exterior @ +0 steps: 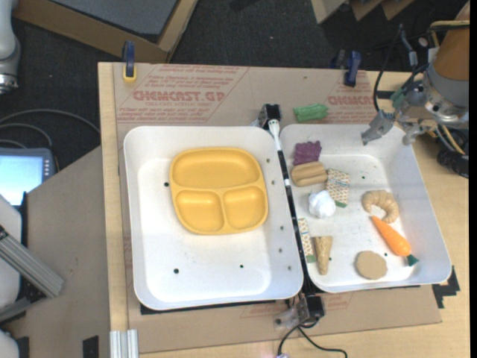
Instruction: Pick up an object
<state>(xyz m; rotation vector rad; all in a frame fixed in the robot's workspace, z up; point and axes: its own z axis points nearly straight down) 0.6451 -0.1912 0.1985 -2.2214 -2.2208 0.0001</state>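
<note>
The right bin [417, 192] holds several toy foods. They are a purple bunch of grapes [306, 152], a tan bread roll [308, 174], a patterned cracker [338, 187], a white lump [322, 204], a croissant [380, 202], an orange carrot [393, 237], a round cookie [370, 265] and a waffle cone [323, 253]. My gripper [390, 133] hangs over the bin's far right corner. It is open with nothing between its fingers, and it stands apart from all the food.
A yellow divided plate [220, 189] lies in the left bin [149, 222]. A green toy [311, 112] rests on the bench behind the right bin. Blue clamps [352, 68] stand at the board's far edge. Cables trail at the right.
</note>
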